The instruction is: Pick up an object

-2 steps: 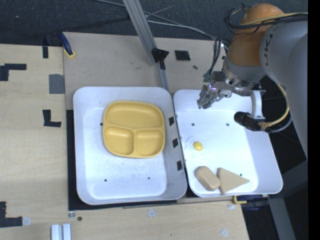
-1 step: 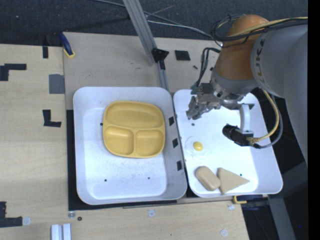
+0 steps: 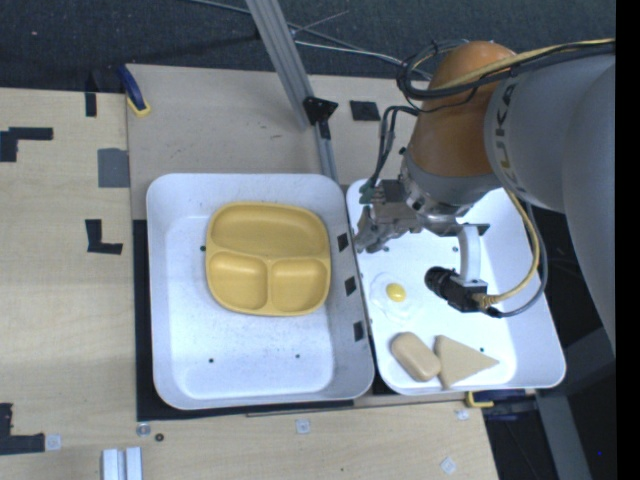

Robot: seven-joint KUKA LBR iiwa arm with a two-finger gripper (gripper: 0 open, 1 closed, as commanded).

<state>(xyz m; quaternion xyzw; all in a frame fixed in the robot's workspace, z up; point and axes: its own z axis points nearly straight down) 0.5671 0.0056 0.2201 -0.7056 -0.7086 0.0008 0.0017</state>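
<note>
Two shallow white bins sit side by side on the pale wooden surface (image 3: 60, 268). The left bin (image 3: 180, 368) holds a yellow divided plate (image 3: 268, 258) in its far half, three compartments facing up, with its right edge near the wall shared with the other bin.

The right bin (image 3: 535, 353) holds three small things. A fried egg toy (image 3: 395, 293), white with a yellow yolk, lies near the bin's left wall, about midway along it. Toward the near edge lie a tan bread roll (image 3: 413, 355) and, just beside it on its right and touching or nearly so, a pale wedge (image 3: 462, 360) shaped like a slice of cheese or bread.

The grey arm (image 3: 560, 128) with its orange band (image 3: 462, 108) reaches in from the right over the far part of the right bin. The tool (image 3: 378, 230) hangs at the bin's far left corner, close to the dividing wall and just beyond the egg toy. Whether it is released or clenched cannot be told from this angle; nothing is visibly held in it. A black fitting (image 3: 455, 288) with a yellow cable sits below the wrist, right of the egg toy.
</note>
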